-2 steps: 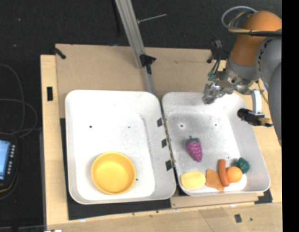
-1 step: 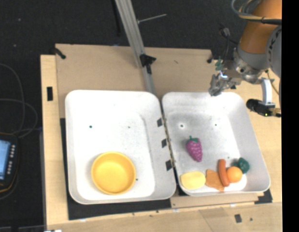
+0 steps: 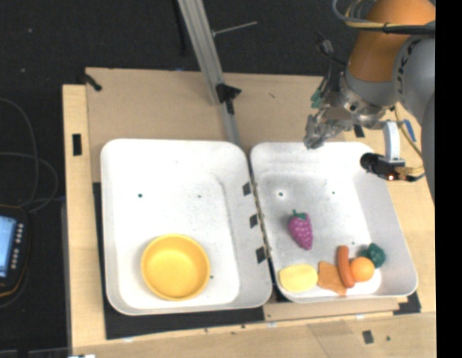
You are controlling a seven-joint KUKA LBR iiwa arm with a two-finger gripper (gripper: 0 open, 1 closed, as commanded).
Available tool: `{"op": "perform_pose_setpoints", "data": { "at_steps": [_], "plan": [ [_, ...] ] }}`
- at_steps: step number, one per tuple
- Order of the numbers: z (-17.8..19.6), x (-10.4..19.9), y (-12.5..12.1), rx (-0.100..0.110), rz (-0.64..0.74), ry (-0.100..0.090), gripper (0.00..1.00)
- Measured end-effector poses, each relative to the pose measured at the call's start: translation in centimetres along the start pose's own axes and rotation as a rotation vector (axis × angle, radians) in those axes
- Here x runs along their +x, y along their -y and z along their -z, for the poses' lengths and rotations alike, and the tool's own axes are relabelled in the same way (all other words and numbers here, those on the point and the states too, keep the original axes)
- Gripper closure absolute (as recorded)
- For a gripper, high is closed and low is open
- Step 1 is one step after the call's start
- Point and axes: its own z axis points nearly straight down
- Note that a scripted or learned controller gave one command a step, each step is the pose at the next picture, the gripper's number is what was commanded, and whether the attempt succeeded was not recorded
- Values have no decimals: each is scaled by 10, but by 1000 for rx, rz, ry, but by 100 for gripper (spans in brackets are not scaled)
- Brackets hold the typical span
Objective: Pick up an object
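Fingers of the gripper [image 3: 314, 140] are hanging over the far rim of the right bin [image 3: 329, 171], their spread too blurred to tell and nothing showing between them, while the grapes [image 3: 301, 230], nearer, are lying unpicked.

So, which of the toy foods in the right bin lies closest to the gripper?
The purple grape bunch. It lies alone near the middle of the right bin, nearer the gripper at the far rim, while the other foods crowd the near edge.
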Motion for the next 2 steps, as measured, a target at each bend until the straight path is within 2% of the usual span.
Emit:
{"op": "perform_pose_setpoints", "data": {
  "at_steps": [1,2],
  "plan": [
    [-8,52,-1,2,-1,0,100],
    [0,111,-6,0,-1,-1,100]
  ]
}}
